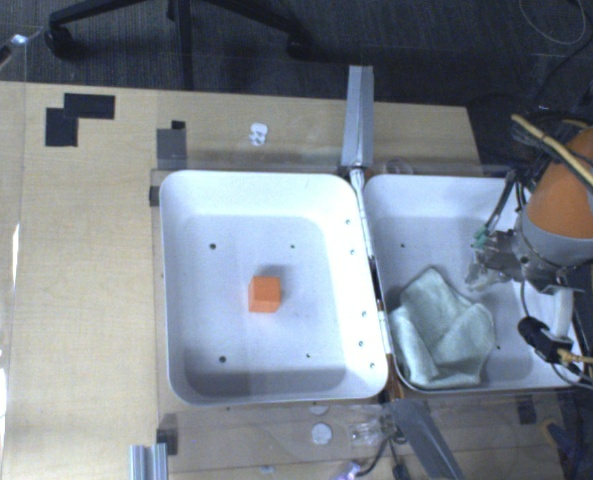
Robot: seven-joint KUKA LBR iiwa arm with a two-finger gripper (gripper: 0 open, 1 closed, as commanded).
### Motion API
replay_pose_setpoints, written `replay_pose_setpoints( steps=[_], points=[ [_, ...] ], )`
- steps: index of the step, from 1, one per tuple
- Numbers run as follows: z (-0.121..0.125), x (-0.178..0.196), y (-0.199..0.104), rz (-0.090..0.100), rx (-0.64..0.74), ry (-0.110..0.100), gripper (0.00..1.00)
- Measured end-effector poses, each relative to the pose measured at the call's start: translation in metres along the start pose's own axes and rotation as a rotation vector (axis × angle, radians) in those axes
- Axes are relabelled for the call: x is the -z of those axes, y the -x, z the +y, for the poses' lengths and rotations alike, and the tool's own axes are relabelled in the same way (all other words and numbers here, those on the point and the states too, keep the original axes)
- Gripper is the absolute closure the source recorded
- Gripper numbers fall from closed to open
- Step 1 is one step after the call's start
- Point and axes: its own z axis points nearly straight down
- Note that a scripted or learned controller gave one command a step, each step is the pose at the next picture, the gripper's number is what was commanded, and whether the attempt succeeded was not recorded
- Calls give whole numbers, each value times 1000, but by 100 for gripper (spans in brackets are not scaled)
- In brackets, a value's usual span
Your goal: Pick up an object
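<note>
An orange cube (265, 294) lies near the middle of the left bin (191, 268). A crumpled pale green cloth (441, 330) lies in the front half of the right bin (426, 213). My gripper (488, 264) hangs low over the right bin, just past the cloth's upper right edge, below the arm's orange band (568, 200). I see nothing held in it.
A grey metal post (357, 118) stands at the back between the two bins. Cables and hoses (551, 343) run along the right bin's right side. Black tape marks (76, 116) lie on the wooden bench at the far left.
</note>
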Motion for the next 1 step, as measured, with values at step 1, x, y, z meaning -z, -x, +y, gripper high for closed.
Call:
replay_pose_setpoints(
  steps=[1],
  points=[
    [65,99,-40,-2,-115,-3,100]
  ],
)
